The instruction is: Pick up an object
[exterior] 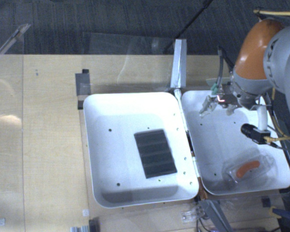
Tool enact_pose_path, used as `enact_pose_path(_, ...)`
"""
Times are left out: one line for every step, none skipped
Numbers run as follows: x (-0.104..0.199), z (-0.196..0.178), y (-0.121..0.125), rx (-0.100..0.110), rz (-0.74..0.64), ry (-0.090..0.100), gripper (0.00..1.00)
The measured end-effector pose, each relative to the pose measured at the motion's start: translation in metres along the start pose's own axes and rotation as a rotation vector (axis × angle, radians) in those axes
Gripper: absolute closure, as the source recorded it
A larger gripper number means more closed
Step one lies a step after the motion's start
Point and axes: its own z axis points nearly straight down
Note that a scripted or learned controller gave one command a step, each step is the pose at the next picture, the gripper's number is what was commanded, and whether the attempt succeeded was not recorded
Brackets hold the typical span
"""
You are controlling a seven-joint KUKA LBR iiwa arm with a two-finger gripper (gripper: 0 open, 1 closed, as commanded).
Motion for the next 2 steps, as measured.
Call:
enact_pose_path(-0.047, 0.097, -0.041, -0.005, 0.109, -0.001, 0.0)
enact_pose_path(-0.002, 0.077, -0.028, 0.002, -0.047, 0.001, 0.0)
